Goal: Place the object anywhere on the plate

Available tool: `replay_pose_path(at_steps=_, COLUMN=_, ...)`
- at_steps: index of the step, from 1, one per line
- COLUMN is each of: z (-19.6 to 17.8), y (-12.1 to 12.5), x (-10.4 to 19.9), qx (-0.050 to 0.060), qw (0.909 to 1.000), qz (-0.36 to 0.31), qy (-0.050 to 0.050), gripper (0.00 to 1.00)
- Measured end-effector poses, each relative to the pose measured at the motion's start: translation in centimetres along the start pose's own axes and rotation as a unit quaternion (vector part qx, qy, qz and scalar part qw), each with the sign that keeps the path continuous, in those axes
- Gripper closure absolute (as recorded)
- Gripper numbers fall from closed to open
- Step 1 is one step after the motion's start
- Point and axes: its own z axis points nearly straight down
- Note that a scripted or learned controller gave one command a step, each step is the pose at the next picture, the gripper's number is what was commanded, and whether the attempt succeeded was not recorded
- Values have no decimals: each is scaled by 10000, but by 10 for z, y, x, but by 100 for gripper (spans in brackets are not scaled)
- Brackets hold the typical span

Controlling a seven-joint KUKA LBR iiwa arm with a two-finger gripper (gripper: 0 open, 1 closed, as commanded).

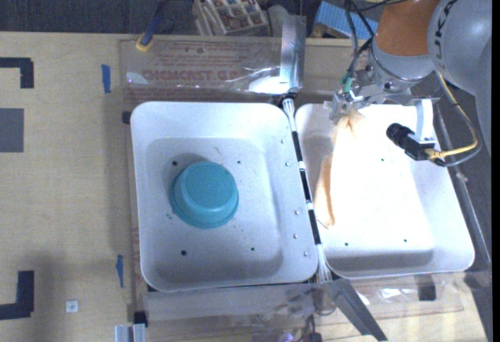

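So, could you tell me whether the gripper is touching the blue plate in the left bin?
Apart. The camera view shows the gripper at the far edge of the right bin, while the blue plate lies in the left bin, with the bin walls between them.

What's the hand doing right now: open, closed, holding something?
Hand: over the right white bin's far-left corner; a long orange strip hangs below it, but grip and open or closed cannot be told.
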Motion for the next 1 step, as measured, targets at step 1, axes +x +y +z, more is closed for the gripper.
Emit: replay_pose_path(at_steps=1, z=-40, y=1, x=-1, qx=-7, qw=10000, qz=1, qy=-4, gripper=100)
